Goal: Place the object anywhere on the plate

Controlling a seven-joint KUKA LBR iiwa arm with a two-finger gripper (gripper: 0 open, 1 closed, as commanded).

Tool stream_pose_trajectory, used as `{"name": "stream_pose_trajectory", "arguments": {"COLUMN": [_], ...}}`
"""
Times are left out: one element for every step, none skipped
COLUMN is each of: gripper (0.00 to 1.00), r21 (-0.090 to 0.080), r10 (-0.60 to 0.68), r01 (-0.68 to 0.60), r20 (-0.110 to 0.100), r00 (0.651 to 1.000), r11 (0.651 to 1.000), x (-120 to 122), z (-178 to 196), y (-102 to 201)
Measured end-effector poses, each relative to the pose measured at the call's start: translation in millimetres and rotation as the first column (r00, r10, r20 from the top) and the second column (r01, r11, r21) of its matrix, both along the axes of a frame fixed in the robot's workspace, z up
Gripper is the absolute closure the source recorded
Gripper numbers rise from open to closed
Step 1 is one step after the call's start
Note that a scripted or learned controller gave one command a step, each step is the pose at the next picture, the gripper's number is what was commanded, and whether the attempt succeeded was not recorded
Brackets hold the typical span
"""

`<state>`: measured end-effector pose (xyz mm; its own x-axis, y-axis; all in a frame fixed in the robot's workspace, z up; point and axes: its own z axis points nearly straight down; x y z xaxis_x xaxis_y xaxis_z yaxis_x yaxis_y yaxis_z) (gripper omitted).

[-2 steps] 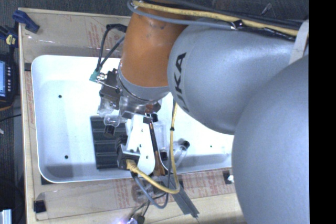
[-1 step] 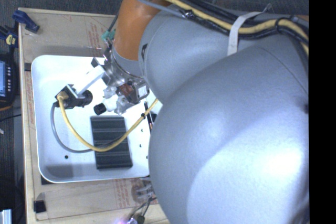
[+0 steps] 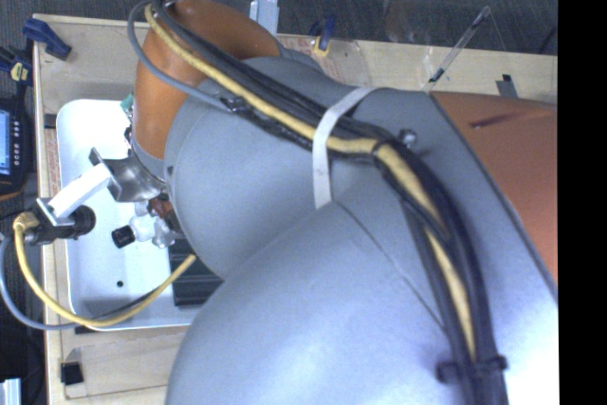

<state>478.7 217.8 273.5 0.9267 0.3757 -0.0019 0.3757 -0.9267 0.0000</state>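
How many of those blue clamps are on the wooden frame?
3: one blue clamp at the frame's top-left corner, one on the left edge, one on the top edge. The arm may hide more.

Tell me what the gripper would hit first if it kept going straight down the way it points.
Probably the floor of the left white bin. The gripper sits over it at the arm's wrist end, apparently aimed downward, but the arm hides what lies directly underneath, so depth is unclear.

one grey arm (image 3: 379, 232) with one orange band (image 3: 180, 62) is seen. one white bin (image 3: 76, 123) is counted beneath it. two blue clamps (image 3: 43, 35) are seen on the bench edge, and one yellow cable (image 3: 57, 299).
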Motion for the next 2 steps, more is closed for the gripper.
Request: {"name": "stream_pose_trajectory", "arguments": {"gripper": [1.0, 1.0], "r21": [0.004, 0.007], "r10": [0.523, 0.761], "r01": [-0.523, -0.761], "r20": [-0.006, -0.002], "r00": [0.852, 0.649], "r11": [0.852, 0.649], "x": [26, 26], "z": [20, 57], "y": [2, -77]}}
